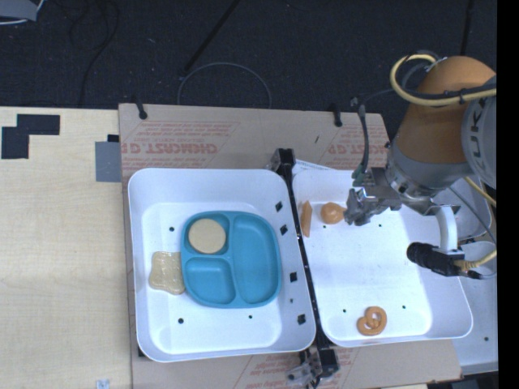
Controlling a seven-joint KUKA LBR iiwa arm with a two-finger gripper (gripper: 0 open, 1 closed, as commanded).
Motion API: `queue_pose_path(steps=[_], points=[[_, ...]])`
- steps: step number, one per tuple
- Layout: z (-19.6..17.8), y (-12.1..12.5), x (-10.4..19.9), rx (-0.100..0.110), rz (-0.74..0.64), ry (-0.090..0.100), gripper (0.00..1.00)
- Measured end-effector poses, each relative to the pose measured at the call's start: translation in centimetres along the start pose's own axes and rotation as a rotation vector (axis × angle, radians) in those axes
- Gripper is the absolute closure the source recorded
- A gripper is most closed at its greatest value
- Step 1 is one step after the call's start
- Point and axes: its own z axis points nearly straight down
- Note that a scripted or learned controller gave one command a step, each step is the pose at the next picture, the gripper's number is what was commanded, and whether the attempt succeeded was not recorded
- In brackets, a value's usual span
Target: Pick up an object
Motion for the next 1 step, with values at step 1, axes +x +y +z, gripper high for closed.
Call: queue_pose_path(steps=[1], points=[[-0.64, -0.25, 5.12, -0.001, 0.0, -0.001, 1.0]])
